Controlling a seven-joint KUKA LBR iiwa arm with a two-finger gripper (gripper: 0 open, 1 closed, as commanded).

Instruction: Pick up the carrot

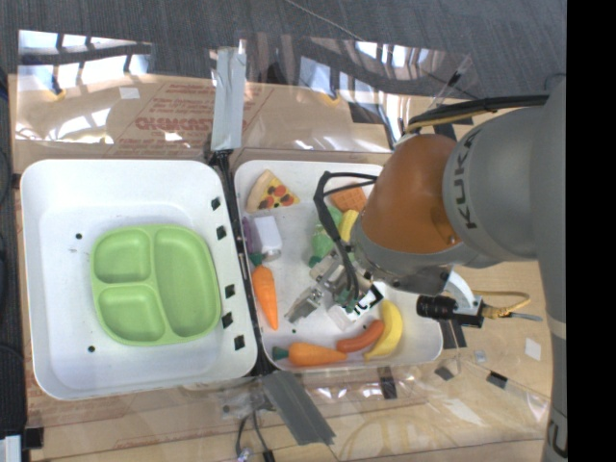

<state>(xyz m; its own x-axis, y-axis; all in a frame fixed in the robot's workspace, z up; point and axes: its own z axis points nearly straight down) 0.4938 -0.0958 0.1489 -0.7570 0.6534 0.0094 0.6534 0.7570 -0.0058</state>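
Note:
A carrot [265, 297] lies in the right bin [421, 356] along its left wall, with its green top pointing to the far side. A second orange carrot-like piece [317, 354] lies along the near wall, green end to the left. My gripper [316, 295] hangs low over the middle of the right bin, just right of the first carrot and apart from it. I see nothing held in it. The arm's orange band [409, 200] covers the bin's right part.
Around the gripper lie a red chili [361, 338], a banana [390, 326], a green item [320, 244], a pizza slice [271, 192] and a purple-and-white item [262, 234]. The left bin [58, 200] holds a green divided plate [154, 284].

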